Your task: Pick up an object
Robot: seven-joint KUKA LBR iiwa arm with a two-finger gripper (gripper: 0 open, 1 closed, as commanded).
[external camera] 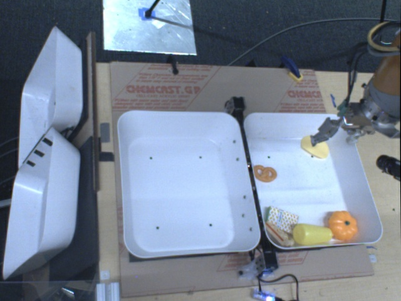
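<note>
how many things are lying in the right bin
5. A pale yellow piece lies at the far side under the gripper, a pretzel near the divider, and a sandwich, a yellow fruit and an orange pumpkin along the near edge.

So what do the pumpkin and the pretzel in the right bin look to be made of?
The pumpkin looks like moulded plastic: even orange, smooth ribbed lobes with a slight sheen, likely a toy. The pretzel also seems plastic or rubber: flat, uniform orange-brown with clean cut-out holes, matte. At this size, neither material can be told for certain.
</note>
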